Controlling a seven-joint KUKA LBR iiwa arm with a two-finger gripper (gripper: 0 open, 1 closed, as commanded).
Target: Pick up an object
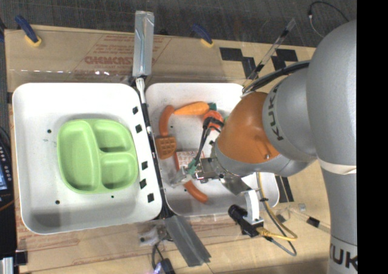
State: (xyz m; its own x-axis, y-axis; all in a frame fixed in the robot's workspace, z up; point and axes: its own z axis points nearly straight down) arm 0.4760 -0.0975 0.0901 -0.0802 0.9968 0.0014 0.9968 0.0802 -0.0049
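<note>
In the right bin [233, 92] lie several toy foods. An orange carrot [191, 108] rests near the back, with a curved orange sausage [163, 120] to its left. A brown waffle piece [165, 145] sits by the bin's left wall, and a red strip [176, 160] lies just right of it. A red-orange sausage [196, 192] lies near the front wall. My gripper [191, 171] is down low in this bin, between the red strip and the front sausage. The arm's orange band and wrist hide the bin's right half.
The left bin [30, 145] holds a green divided plate [97, 155]. A black-clipped divider [145, 145] separates the two bins. Cables and a yellow connector [276, 236] trail off the arm at the front right. Blue clamps [28, 29] hold the cardboard at the back.
</note>
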